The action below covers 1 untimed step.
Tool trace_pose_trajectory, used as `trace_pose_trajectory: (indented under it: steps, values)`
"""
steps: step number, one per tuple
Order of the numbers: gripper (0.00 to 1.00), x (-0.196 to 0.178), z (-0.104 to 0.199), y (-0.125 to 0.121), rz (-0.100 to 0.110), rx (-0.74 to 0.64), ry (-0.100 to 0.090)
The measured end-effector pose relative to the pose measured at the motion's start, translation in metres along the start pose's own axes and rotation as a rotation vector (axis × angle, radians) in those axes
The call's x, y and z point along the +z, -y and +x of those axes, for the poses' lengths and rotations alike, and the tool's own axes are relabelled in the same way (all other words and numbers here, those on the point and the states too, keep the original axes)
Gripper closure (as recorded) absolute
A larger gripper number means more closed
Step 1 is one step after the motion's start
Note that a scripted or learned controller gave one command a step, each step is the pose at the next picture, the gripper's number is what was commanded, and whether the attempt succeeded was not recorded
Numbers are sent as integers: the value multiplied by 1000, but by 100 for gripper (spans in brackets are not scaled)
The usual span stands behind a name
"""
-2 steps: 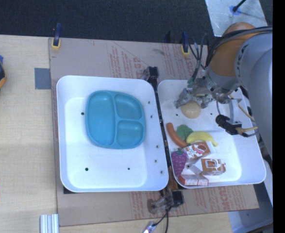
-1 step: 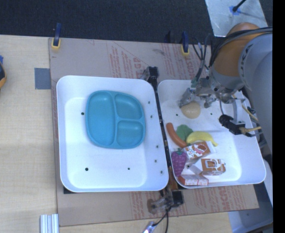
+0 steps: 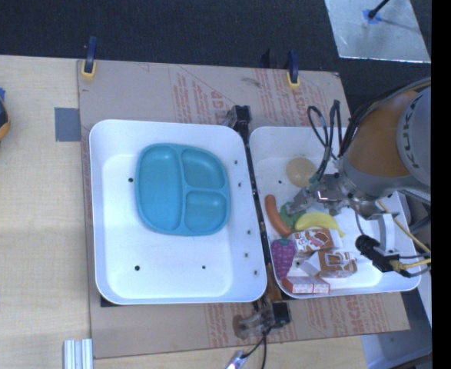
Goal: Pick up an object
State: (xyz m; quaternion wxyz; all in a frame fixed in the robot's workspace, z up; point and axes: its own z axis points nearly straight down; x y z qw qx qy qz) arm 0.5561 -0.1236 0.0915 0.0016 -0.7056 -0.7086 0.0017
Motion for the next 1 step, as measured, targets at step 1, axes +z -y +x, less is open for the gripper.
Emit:
trace_pose_trajectory:
  steps: [1]
  values:
    - [0, -1, 7, -50, -3, 1, 0]
